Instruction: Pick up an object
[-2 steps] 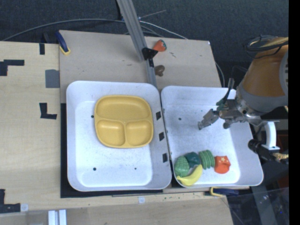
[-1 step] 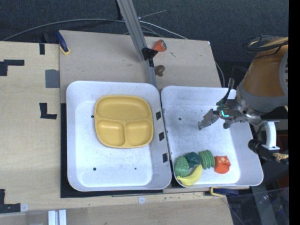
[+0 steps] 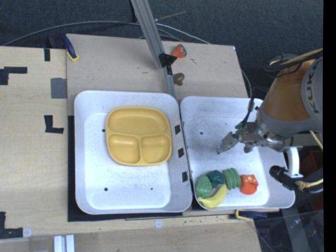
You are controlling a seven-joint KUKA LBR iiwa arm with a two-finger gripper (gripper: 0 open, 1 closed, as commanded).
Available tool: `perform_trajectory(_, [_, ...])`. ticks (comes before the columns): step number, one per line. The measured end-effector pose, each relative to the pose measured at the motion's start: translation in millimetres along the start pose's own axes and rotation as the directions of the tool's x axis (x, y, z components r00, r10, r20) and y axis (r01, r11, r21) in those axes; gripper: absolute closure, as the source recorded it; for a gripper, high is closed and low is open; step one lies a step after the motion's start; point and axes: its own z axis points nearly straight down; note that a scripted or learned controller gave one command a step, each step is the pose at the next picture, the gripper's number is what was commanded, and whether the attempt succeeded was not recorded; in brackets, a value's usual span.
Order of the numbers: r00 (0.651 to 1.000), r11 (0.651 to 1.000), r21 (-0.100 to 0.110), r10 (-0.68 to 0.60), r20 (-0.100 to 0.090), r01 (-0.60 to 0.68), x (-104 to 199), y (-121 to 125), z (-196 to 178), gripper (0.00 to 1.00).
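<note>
In right bin [image 3: 210, 114]: gripper [image 3: 227, 144] jaws apparently empty, width unclear, above toys [image 3: 223, 182]; tight cluster risks slip.

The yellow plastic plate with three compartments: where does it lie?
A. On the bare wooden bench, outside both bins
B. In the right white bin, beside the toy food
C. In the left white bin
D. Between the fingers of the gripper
C: the yellow plastic plate with three compartments lies flat in the left white bin, while the small toys are grouped in the right white bin under the gripper.
</note>
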Motion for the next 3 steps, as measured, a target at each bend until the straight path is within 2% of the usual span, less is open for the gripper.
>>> perform_trajectory(1, [1.0, 1.0, 0.002, 0.0, -0.001, 0.0, 2, -5, 64, 0.0])
perform_trajectory(2, [1.0, 1.0, -0.005, -0.001, 0.001, 0.001, 2, -5, 83, 0.0])
perform_trajectory(3, [1.0, 1.0, -0.004, 0.0, 0.0, 0.0, 2, -5, 73, 1.0])
